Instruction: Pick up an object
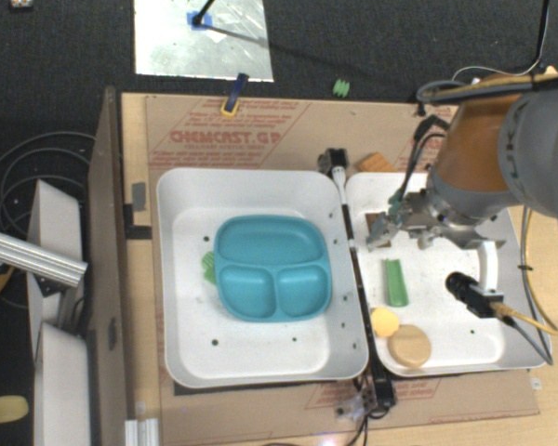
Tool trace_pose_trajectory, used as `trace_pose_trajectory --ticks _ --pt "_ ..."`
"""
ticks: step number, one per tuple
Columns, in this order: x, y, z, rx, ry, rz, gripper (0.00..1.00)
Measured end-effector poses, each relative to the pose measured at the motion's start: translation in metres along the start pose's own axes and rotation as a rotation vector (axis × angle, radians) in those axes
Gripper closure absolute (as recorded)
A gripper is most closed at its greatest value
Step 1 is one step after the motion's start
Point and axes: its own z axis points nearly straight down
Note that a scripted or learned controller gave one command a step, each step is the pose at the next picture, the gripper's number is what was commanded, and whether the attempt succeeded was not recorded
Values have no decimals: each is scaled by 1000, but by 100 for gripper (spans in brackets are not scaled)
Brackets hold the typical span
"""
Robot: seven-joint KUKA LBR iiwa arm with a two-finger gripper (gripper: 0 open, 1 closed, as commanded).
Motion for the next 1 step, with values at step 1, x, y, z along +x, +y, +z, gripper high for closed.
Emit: trace_pose_trajectory --ticks 1 --pt "-59 -24 104 4 0 10 0"
